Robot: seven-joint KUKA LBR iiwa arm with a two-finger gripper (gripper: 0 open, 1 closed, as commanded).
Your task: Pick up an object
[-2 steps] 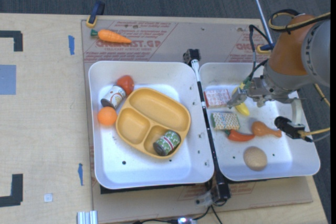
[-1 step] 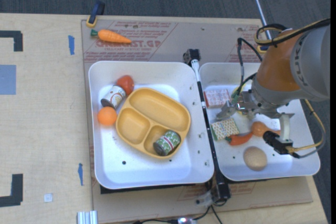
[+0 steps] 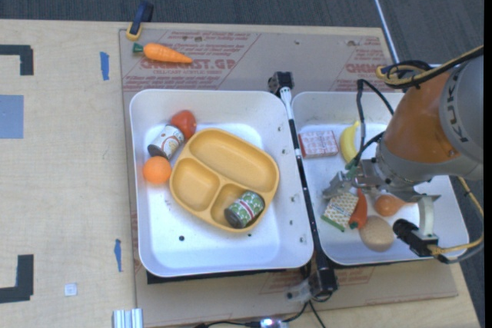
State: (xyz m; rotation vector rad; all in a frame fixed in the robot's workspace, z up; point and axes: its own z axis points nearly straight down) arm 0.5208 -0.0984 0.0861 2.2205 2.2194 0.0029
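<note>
My gripper [image 3: 344, 184] hangs low in the right bin [image 3: 453, 200], with the orange-banded wrist [image 3: 419, 127] above it. Its tip is just above a tan-and-green sandwich toy [image 3: 339, 210] and next to a small red pepper [image 3: 358, 212]. To the right of these lie an orange fruit [image 3: 387, 204] and a tan potato [image 3: 376, 233]. A red-and-white packet [image 3: 319, 142] and a yellow banana [image 3: 350, 140] lie at the far side of this bin. I see nothing held in the gripper.
The left bin [image 3: 154, 242] holds a yellow divided plate [image 3: 223, 165] with a green can [image 3: 245, 209] in it, an orange ball [image 3: 157, 170], a small bottle [image 3: 165, 140] and a red tomato [image 3: 184, 120]. A toy carrot [image 3: 164, 53] lies on the cardboard behind.
</note>
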